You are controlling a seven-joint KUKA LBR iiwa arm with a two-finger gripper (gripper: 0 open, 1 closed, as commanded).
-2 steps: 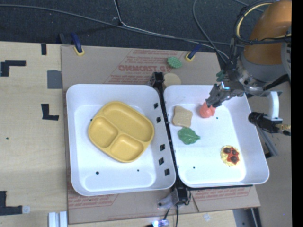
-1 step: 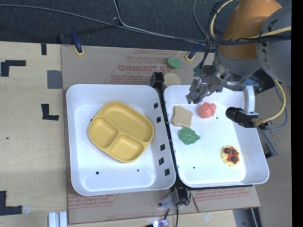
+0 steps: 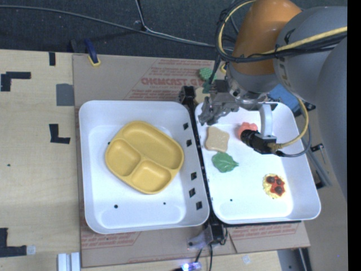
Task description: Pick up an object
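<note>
The grey arm (image 3: 293,44) is reaching in from the right over the right bin (image 3: 299,205), its gripper (image 3: 211,114) hanging at the far left corner, finger state impossible to tell, with the tan bread slice (image 3: 216,139) lying just nearer, beside the green leaf (image 3: 224,162).

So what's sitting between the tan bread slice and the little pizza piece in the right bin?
In the camera view, the green leaf piece lies partway between the bread slice and the pizza piece, nearer the bread; past it is bare white bin floor.
</note>
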